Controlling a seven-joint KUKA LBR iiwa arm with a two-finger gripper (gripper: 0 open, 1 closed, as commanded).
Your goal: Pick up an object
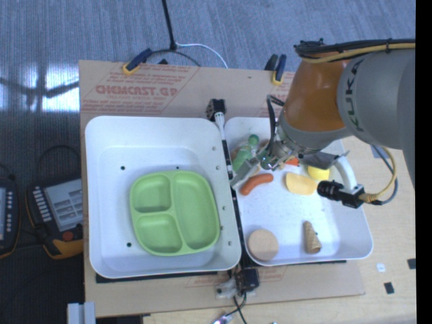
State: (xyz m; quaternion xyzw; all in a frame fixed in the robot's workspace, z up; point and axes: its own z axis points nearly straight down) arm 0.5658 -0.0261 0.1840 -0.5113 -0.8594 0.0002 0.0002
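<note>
My gripper (pixel 271 159) hangs low over the back left part of the right bin (pixel 351 248), under the grey arm with its orange band (pixel 317 100). Just below and left of it lies a red-orange sausage (pixel 256 182). A green vegetable piece (pixel 241 156) sits to the gripper's left, near the bin's wall. To its right lie a yellow wedge (pixel 300 183) and a smaller yellow piece (pixel 318 173), partly under the arm. A round tan bun (pixel 263 244) and a brown cone-shaped piece (pixel 310 237) rest near the front of the bin.
The left bin (pixel 108 154) holds a light green divided plate (pixel 174 212). A black cable fitting (pixel 341 194) juts out from the arm over the right bin. Clamps sit at the back edge of the cardboard sheet (pixel 135 90) under both bins.
</note>
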